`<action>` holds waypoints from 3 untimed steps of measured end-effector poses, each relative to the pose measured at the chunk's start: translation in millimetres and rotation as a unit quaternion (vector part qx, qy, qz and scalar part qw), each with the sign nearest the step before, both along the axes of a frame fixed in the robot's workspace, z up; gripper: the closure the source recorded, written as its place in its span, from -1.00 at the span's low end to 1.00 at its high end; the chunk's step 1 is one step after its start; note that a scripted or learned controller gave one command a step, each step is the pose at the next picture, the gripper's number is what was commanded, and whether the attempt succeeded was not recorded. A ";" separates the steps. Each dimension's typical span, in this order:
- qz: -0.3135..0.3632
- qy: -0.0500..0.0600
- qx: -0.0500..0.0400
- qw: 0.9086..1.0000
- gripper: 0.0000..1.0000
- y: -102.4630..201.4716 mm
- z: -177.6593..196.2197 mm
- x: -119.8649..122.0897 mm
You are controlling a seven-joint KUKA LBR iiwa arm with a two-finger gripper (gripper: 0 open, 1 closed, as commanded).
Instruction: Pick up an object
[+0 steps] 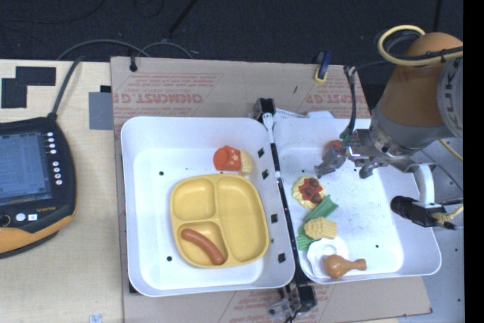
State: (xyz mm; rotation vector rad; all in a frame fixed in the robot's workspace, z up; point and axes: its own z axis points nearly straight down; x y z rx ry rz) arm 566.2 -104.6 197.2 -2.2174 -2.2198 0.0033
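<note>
While the gripper (346, 159) hung over the right bin's (393, 257) far half, its fingers were spread, grasping nothing. Toy food lay along that bin's left edge: pizza slice (308, 191), corn (321, 228), drumstick (344, 265)

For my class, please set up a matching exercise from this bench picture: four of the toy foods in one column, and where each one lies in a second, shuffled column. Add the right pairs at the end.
Things:
1. sausage
2. tomato
3. chicken drumstick
4. corn cob

Places:
A. right bin, near its front corner, on a small white plate
B. left bin, in a front compartment of the yellow tray
C. left bin, on the bin floor just behind the yellow tray
D. right bin, beside a green piece, close to the divide between the bins

Pairs: 1-B, 2-C, 3-A, 4-D
</note>
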 end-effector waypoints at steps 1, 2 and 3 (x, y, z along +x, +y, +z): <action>-0.001 0.001 0.000 1.000 1.00 -0.9 9.8 -0.2; 0.001 -0.001 0.001 1.000 1.00 48.0 77.1 -72.4; 0.005 -0.007 0.001 1.000 1.00 122.7 195.5 -90.1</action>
